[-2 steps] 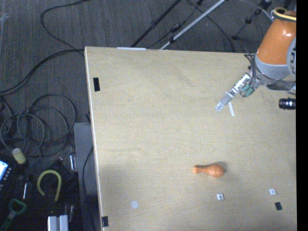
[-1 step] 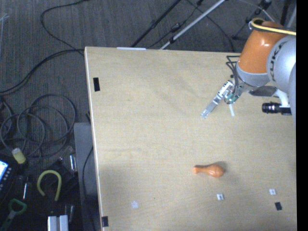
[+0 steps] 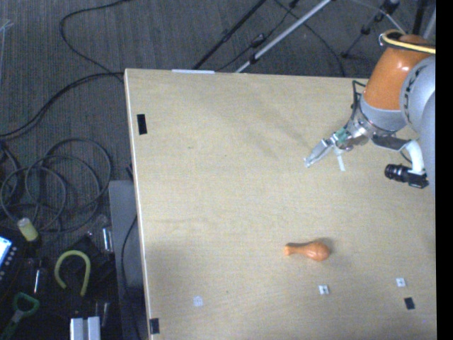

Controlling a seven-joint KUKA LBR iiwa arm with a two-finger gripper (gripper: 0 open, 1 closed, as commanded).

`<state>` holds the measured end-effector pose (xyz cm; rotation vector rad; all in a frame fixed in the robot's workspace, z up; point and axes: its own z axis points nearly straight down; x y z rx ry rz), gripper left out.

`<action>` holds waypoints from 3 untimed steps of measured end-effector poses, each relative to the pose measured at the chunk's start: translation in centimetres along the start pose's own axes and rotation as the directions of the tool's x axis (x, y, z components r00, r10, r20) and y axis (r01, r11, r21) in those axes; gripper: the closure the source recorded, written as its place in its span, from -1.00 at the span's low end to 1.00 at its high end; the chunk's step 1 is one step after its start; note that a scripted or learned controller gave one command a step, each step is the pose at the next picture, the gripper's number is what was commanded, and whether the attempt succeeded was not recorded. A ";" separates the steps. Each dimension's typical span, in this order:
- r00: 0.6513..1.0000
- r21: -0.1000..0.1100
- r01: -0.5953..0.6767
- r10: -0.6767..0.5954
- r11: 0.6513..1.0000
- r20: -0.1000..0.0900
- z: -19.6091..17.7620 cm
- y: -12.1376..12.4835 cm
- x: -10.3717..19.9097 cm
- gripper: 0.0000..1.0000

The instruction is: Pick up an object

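An orange gourd-shaped object [image 3: 308, 251] lies on its side on the tan bench top [image 3: 233, 176], toward the lower right, its thin neck pointing left. My gripper [image 3: 326, 159] hangs at the right side of the bench, well above the object in the picture and apart from it. Its pale fingers [image 3: 315, 154] are spread and point left and downward, open with nothing between them. The grey arm with its orange band [image 3: 393, 83] comes in from the right edge.
Small black and white markers [image 3: 323, 289] sit near the bench's lower right and one black marker [image 3: 141, 124] at its left edge. Cables, tripod legs and tools lie on the dark floor left of and behind the bench.
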<state>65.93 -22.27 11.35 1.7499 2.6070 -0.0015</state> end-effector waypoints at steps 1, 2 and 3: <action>0.994 0.001 0.112 -0.112 0.994 0.002 2.9 0.9 -0.3 -1.00; 0.993 0.001 0.114 -0.114 0.993 0.006 1.9 1.0 -0.3 1.00; 0.992 -0.001 0.129 -0.129 0.992 0.001 -4.4 2.8 4.3 1.00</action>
